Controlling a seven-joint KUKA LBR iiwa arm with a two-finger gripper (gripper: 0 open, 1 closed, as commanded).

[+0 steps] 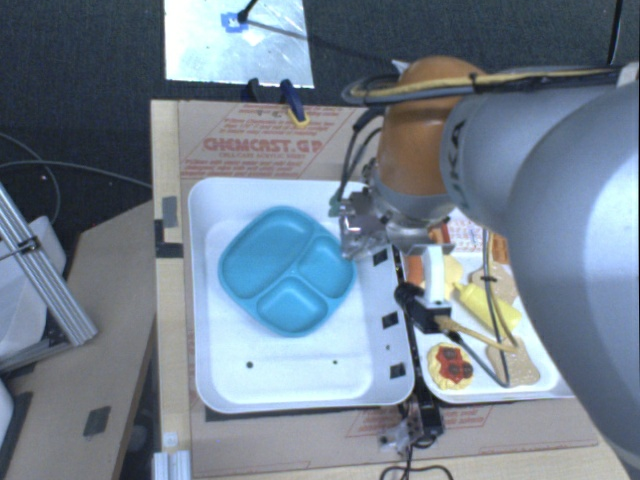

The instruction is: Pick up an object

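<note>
**Pick not yet made: pincer low by the plate's rim, nothing seen lifted.**

From where I stood, nearest lay a small round yellow piece with red on it (452, 365), in the near corner of the cluttered bin (500, 394), with longer yellow pieces (490, 303) just behind it. Beside that, the other white bin (290, 388) held a blue divided plate (285, 268), flat on its floor toward the far side. The pincer (362, 230) hung at that plate's edge, by the wall the two bins share; I could not tell how wide it stood or whether it had hold of anything. By my reckoning everything lay at rest in the bins, so the grasp and the lift were both left to do. Beyond, printed cardboard (260, 143) covered the bench's far edge.
</note>
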